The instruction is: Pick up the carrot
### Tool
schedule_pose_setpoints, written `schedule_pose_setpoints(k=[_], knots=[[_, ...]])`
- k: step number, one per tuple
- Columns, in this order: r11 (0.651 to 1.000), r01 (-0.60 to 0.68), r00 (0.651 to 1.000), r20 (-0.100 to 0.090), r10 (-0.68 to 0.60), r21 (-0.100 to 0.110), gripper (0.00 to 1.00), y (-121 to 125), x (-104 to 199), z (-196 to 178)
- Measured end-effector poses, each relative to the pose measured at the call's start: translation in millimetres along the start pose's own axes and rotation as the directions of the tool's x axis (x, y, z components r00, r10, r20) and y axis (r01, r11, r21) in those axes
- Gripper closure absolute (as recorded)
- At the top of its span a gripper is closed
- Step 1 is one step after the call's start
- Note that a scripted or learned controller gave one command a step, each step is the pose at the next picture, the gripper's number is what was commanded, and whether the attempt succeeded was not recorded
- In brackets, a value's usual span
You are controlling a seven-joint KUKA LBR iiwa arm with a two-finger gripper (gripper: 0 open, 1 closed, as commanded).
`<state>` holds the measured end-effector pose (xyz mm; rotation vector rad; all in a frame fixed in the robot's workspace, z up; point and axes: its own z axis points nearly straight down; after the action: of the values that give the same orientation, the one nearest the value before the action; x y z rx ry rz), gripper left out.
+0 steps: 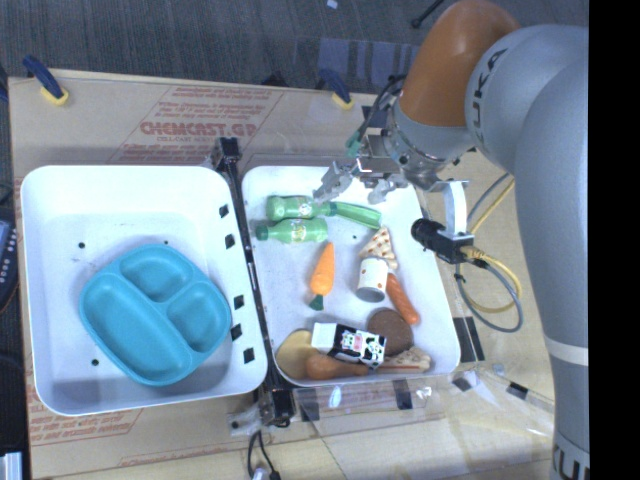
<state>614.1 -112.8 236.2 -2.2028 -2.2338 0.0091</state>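
Cardboard covers the counter, which carries two white bins side by side: the left bin holds a blue divided plate, and the right bin holds the clutter. Among that clutter the carrot lies near the bin's middle, leaf end toward the front, just below two green bottles and left of a white cup. At the right bin's back edge the gripper hangs over the upper bottle, well apart from the carrot; whether it is spread or closed cannot be told.
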Motion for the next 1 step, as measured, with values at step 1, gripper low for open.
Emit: schedule_pose_setpoints(k=[1], knots=[[1.000, -0.009, 1.000, 0.000, 0.009, 0.005, 0.00, -65.1, 33.5, 41.6]])
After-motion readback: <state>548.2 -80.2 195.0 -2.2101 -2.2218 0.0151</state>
